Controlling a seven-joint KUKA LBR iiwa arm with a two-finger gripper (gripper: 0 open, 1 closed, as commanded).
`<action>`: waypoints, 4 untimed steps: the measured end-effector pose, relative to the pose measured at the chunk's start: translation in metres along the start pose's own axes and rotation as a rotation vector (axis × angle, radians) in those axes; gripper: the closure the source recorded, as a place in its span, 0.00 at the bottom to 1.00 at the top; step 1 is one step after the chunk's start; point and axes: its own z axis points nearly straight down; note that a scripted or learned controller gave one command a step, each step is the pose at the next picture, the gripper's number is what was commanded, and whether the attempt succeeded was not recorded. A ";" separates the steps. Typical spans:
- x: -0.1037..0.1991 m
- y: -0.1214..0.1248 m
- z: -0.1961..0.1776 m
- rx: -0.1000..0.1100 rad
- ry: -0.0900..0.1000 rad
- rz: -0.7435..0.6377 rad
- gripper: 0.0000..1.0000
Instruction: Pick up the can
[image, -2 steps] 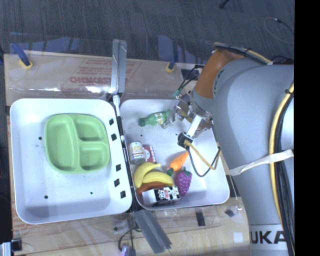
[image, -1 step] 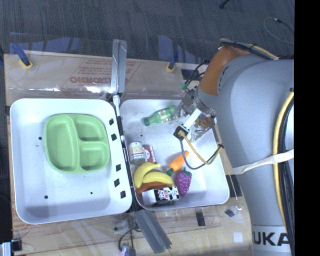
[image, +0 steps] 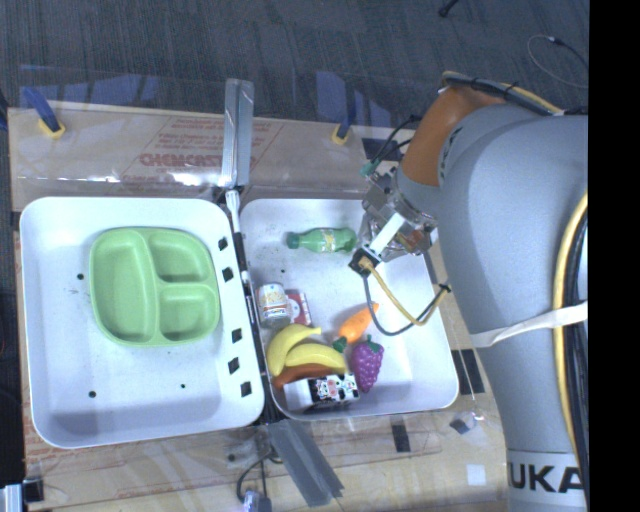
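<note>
Wooden bench under clear plastic sheeting; carried two white bins side by side, left bin touching right bin; bore blue tape pieces near the far edge.

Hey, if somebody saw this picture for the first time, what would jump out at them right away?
Probably the big grey arm with its orange band, filling the right side and reaching over the right bin. Next, the pale green divided plate lying alone in the left bin. Then the bright clutter in the right bin's lower part: bananas, purple grapes and a small can.
</note>
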 end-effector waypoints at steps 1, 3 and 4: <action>-0.001 0.006 -0.132 -0.014 0.009 -0.084 1.00; -0.012 -0.077 0.029 -0.009 0.006 0.102 1.00; -0.029 -0.073 0.029 -0.006 0.007 0.227 1.00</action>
